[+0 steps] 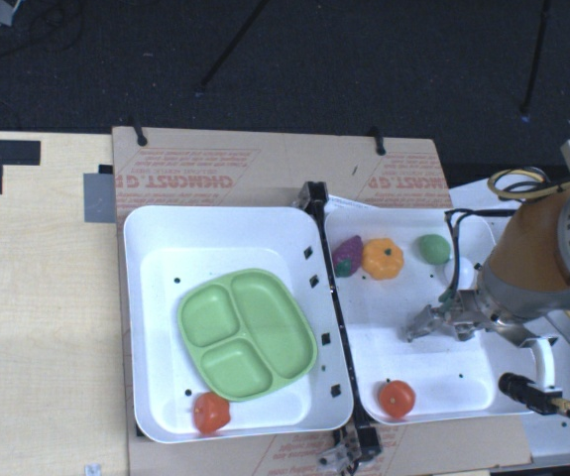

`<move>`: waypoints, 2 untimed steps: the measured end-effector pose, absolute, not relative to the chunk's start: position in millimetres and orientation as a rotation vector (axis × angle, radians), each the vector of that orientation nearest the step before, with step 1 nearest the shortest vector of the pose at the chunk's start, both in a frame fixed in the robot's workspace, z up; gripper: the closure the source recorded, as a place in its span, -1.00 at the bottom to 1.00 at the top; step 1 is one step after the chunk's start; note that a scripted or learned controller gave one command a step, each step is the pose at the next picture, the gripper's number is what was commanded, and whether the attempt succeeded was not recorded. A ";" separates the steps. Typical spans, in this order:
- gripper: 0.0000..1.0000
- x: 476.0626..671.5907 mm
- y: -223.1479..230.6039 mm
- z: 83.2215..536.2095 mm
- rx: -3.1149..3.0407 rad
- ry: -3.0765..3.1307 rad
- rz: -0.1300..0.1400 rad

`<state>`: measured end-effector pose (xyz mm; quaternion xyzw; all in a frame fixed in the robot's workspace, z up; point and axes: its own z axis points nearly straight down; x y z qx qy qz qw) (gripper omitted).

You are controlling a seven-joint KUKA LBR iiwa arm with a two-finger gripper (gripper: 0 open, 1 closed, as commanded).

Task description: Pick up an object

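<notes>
End effector low over bare floor of right bin, nothing between fingers; spread unclear. Orange toy, purple toy and green ball far-left of it, red tomato nearer. Risk: closing on bare floor.

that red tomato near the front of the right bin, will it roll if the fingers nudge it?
Probably. The red tomato looks round and smooth, so a side nudge likely sends it rolling across the right bin's flat floor. It sits apart from other items, nothing braces it. The gripper is above it in view, not touching.
</notes>
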<state>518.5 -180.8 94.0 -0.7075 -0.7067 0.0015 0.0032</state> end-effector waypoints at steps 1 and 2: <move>1.00 518.6 -181.8 106.8 -2.223 -2.212 0.003; 1.00 521.4 -186.7 168.8 -2.221 -2.225 -0.002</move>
